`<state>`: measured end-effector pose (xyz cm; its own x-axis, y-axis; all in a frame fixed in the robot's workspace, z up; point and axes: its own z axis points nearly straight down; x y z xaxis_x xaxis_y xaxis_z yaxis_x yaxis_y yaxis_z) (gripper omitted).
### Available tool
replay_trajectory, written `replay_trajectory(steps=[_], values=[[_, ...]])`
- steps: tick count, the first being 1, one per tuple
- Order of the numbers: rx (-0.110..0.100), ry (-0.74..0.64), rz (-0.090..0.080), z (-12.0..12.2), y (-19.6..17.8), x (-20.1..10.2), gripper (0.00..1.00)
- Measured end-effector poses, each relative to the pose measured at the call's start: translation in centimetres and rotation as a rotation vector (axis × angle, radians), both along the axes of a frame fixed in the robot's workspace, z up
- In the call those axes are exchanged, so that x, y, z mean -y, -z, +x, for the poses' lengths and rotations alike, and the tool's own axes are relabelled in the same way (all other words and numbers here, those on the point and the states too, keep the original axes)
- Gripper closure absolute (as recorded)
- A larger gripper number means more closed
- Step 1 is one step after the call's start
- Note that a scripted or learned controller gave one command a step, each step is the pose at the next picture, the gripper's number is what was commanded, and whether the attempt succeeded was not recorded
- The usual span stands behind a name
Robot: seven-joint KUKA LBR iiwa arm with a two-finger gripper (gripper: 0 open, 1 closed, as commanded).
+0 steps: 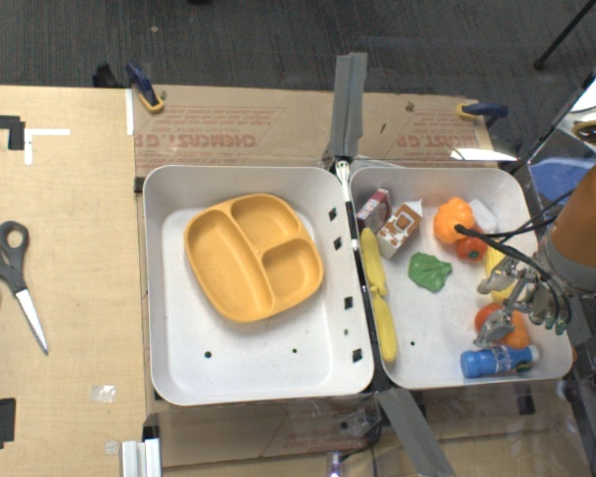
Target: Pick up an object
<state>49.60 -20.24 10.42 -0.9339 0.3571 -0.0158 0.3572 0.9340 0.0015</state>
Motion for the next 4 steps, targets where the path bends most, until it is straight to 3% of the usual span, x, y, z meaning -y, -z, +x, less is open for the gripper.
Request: replay_trajectory(steps=[1,3,4], values=[[0.015,0.002,0.003,-0.6,0.4,1.4,0.00],[0.015,-0.053,-0.007,-0.8,0.5,-0.2,0.00],[0.015,-0.046,0.000,-0.7,0.5,1.2,0.00]])
